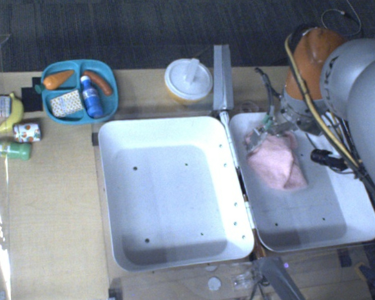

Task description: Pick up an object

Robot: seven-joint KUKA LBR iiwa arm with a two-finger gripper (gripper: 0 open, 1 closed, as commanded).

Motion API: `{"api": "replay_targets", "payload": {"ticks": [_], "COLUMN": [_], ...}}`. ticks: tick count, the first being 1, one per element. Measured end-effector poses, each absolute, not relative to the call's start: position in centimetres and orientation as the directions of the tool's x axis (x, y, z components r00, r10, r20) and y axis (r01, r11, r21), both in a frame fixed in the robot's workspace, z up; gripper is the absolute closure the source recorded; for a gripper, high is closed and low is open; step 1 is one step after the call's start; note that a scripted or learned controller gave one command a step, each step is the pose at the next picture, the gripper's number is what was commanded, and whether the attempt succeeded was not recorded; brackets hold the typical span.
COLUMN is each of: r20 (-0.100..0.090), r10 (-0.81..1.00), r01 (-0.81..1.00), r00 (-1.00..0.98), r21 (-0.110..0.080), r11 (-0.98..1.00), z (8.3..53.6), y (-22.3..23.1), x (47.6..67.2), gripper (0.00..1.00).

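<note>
Figure: the arm at the right bin point(310, 233), task "pick up an object" in its early stage. The only loose thing in either bin is a pink cloth-like bundle point(277, 161), lying crumpled on the floor of the right bin, in its far half and toward the wall shared with the left bin point(171, 192). The claw point(262, 134) sits at the far edge of the bundle, low in the bin and apparently touching or just above the fabric; the arm's grey body and orange band rise behind it at the right bin's far right corner. Whether the claw stands wide or narrow cannot be told, since the metal parts blur into the cloth at this angle. The bundle rests on the bin floor with no part visibly raised, so the lift is judged not yet done: what remains is a secure grip and a rise clear of the right bin. Beyond the left bin's far wall, on the worktop point(44, 222), stand a white lidded cup point(188, 80) and a blue tray of toy food point(79, 91), neither involved.
</note>
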State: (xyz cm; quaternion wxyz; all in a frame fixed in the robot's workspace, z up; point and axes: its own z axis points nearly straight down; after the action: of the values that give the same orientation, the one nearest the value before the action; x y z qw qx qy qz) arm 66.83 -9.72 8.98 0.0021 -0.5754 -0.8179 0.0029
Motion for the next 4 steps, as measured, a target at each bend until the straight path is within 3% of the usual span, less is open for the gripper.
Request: {"api": "replay_targets", "payload": {"ticks": [1, 2, 3, 4], "r20": [0.0, -0.007, -0.014, -0.003], "r10": [0.97, 0.954, 0.952, 0.873], "r01": [0.97, 0.954, 0.952, 0.873], "r00": [-0.243, -0.301, -0.305, -0.488], "r21": [0.002, -0.005, 0.008, 0.006], "r11": [0.243, 0.301, 0.305, 0.488], "z": [9.3, 9.0, 10.3, 18.6], "y": [-11.3, -9.5, -9.5, -6.4], "x": [66.8, 66.8, 67.2, 67.0], "gripper": [0.0, 0.0, 1.0, 1.0]}}
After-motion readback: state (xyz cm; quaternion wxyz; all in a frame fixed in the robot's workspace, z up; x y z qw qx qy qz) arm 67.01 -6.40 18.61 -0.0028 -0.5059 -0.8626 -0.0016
